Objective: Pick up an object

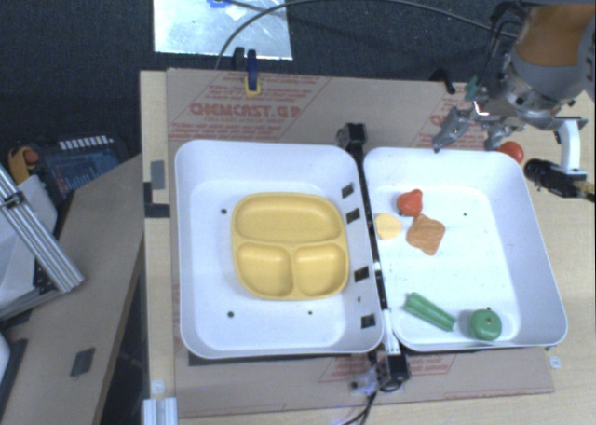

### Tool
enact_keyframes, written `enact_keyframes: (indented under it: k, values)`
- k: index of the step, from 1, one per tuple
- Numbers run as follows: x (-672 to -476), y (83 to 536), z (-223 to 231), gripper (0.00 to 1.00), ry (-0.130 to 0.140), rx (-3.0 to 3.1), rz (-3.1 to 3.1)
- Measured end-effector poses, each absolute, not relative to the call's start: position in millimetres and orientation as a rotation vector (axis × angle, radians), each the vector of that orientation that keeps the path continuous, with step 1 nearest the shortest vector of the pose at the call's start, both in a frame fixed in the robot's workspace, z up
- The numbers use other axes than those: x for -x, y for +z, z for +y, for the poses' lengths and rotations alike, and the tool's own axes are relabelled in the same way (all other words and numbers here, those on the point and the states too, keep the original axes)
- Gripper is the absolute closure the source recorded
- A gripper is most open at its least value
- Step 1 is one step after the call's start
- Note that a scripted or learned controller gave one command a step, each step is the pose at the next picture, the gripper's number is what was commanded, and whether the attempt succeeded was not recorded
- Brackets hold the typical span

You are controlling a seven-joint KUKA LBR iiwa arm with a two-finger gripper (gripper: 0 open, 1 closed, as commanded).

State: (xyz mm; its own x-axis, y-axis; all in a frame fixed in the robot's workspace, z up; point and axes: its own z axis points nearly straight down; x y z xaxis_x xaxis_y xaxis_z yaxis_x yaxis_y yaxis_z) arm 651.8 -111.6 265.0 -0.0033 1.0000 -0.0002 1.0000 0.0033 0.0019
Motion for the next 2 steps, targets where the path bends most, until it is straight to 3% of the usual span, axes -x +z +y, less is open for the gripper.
enact_keyframes:
  k: [2]
  values:
    - [-662.4,167.7,-123.6,0.00,-0.002,-2.221,2.222]
